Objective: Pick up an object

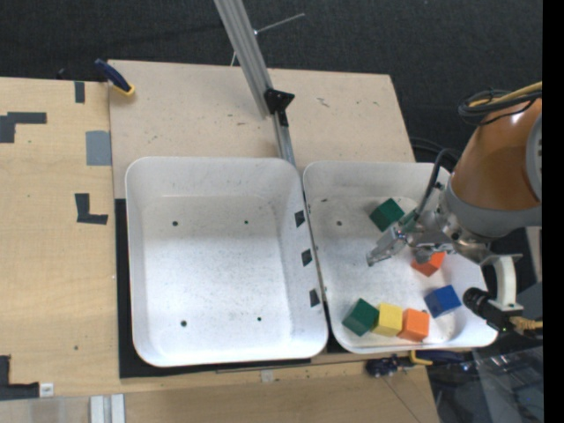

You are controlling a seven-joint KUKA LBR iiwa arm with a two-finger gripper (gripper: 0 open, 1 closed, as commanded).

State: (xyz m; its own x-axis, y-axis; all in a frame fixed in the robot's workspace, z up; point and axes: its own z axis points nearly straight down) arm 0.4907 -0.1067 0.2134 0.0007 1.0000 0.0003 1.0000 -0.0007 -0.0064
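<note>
Gripper (398, 243) is hanging low over the right bin (339, 188), mid-bin. Can't tell how far it's spread or whether it's got anything, too blurry tbh.

Closest targets: green cube (386, 213) at its 11 o'clock, red block (428, 263) at its 4, half tucked under the wrist. Blue cube (442, 300) plus a green/yellow/orange row (388, 318) sit near the 6 o'clock rim.

Imo go for the green cube: it's loose w/ room around it. Center over it, drop straight, then close.
</note>
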